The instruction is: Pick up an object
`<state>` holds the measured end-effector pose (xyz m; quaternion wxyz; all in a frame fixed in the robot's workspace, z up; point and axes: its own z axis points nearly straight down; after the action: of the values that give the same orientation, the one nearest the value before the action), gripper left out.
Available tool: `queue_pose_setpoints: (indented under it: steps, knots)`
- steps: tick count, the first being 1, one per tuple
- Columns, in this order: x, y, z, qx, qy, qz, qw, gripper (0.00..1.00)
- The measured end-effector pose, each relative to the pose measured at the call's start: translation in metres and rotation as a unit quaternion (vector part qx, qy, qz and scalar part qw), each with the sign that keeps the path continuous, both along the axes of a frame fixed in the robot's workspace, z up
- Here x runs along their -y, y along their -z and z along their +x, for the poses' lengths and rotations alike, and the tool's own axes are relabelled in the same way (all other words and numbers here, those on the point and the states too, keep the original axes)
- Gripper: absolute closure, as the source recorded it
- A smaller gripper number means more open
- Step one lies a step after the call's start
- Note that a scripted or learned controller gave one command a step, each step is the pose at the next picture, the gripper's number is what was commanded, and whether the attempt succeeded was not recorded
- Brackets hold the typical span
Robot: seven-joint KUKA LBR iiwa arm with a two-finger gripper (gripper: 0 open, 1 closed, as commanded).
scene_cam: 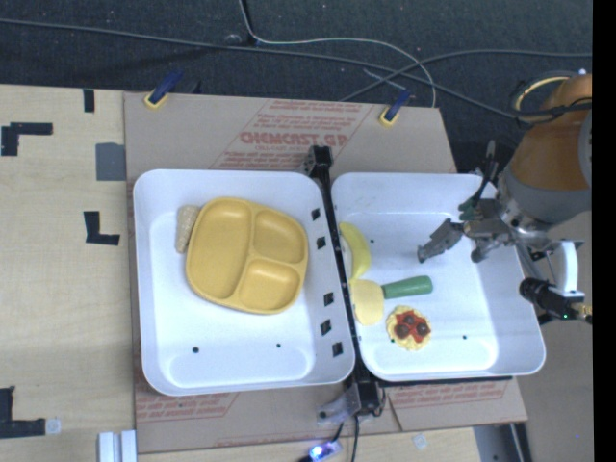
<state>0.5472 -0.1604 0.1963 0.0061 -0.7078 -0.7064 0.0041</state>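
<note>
You'll find the gripper (460, 245) hanging with fingers spread and nothing between them, as far as the slanted view shows, at right-centre of the frame, with the green cylinder (407, 286) just below-left of it in the right bin (500, 354), long axis roughly left-right.

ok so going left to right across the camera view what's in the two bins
tan sponge → yellow divided plate → yellow banana → green cylinder → gripper. The pale yellow piece and the small pizza toy overlap these in order, so they are left out.
</note>
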Motion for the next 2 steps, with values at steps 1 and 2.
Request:
queue_pose_setpoints:
  steps: [1, 2]
  knots:
    - [0.0, -0.007, 0.003, 0.006, -0.002, -0.0011, 1.0, 0.0]
    - [0.001, 0.058, -0.001, 0.003, -0.001, -0.0009, 1.0, 0.0]
